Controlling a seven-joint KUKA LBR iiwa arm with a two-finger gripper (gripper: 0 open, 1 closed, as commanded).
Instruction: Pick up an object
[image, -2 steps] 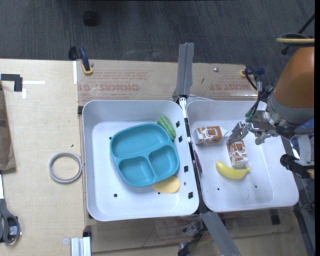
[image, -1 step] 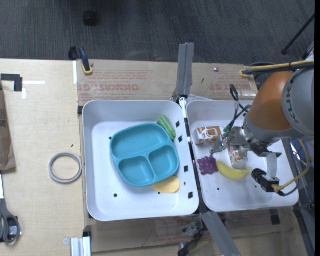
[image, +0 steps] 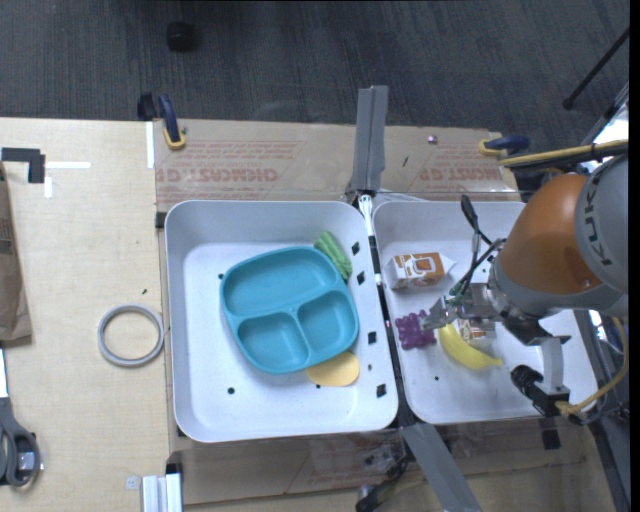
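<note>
Orange-banded and bulky, the arm (image: 555, 250) crowds the right bin (image: 440, 405), its gripper (image: 458, 318) low over the bin's middle, just above a yellow banana (image: 468, 350) and beside purple grapes (image: 414, 330). Whether the tool is spread or pressed together, I cannot tell — the wrist hides it, and nothing is visibly pinched. My judgement: this is the reach-and-descend step, with the banana or the grapes the likeliest target; the next move calls for settling squarely over one item before closing. An orange-and-white carton (image: 418, 268) lies nearer the bin's far edge — close enough to be nudged. In the left bin (image: 190, 330) sit a blue divided plate (image: 288, 310), a green item (image: 335, 254) and a yellow piece (image: 336, 372), well apart.
</note>
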